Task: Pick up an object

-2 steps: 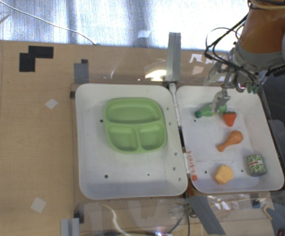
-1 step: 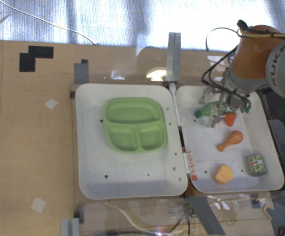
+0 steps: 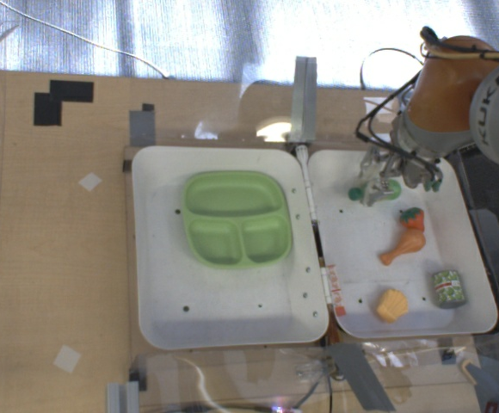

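Arm: enters from the upper right of the frame, wrist lowered over the right bin.
Gripper: low in the upper left part of the right bin; finger state cannot be determined.
Green object: lies at the gripper tip, touching or partly under it; grasp cannot be confirmed.
Carrot: just below and right of the gripper.
Drumstick: below the carrot, mid-bin.
Yellow piece: lower part of the bin.
Green can: lower right of the bin.
Left bin: holds a green divided tray.
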`<state>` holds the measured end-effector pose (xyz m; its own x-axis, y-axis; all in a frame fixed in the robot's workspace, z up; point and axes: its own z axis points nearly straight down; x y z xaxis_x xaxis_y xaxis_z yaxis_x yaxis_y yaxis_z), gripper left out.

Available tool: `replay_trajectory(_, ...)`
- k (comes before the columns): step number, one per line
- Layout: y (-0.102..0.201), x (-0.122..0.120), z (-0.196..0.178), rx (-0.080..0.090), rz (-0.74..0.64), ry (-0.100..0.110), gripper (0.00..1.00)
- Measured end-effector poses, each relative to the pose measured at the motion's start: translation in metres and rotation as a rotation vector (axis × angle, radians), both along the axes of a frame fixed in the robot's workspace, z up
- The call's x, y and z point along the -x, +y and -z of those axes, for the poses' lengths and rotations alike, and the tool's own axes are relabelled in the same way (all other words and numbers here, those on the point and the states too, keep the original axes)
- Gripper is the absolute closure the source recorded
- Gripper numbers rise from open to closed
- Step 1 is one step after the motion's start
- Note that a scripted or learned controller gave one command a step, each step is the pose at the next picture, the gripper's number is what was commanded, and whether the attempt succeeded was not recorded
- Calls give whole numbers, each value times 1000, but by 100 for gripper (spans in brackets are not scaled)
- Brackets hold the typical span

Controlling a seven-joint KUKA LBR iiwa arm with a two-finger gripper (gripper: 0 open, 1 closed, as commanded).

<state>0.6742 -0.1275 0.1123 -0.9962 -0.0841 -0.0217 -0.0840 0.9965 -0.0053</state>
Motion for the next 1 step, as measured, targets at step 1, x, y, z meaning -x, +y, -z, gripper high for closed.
replay_trajectory(1,119,17,-79,-11,157,4,100)
